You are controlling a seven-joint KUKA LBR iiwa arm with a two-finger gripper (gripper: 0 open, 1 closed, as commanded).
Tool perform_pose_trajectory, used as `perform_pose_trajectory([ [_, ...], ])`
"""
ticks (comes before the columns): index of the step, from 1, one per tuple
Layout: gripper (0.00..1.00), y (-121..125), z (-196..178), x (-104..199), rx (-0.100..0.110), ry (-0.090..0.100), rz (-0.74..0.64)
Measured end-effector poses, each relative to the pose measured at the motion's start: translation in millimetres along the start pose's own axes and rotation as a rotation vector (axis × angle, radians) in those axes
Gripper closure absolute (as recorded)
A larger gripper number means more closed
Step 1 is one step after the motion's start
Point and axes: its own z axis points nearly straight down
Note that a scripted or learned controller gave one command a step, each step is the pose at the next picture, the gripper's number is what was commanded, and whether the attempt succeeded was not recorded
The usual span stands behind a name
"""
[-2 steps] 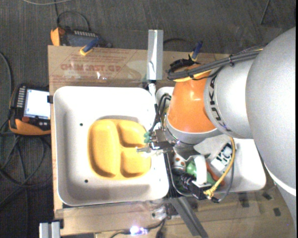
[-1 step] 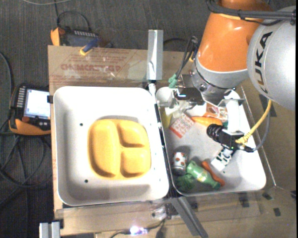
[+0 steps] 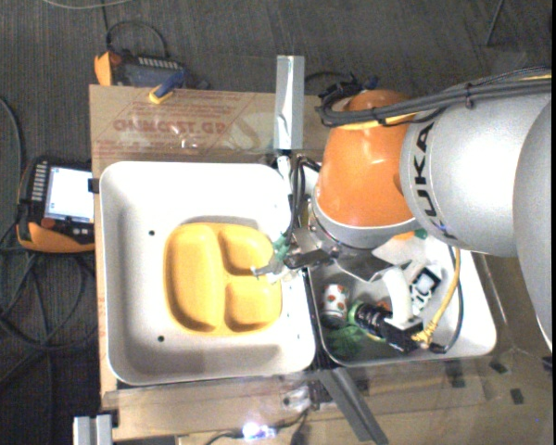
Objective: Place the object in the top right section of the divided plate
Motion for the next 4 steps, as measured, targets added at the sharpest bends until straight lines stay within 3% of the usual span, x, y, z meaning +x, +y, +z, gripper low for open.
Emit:
perform_pose_trajectory([
  [1, 1.00, -7, 53, -25, 0.002, 0.000, 0.525],
  [2, 1.00, 2, -73, 3, -0.003, -0.004, 0.380],
  [3, 1.00, -15, 29, -54, 0.001, -0.001, 0.533],
  [4, 1.00, -5, -8, -19, -0.001, -0.002, 0.636],
])
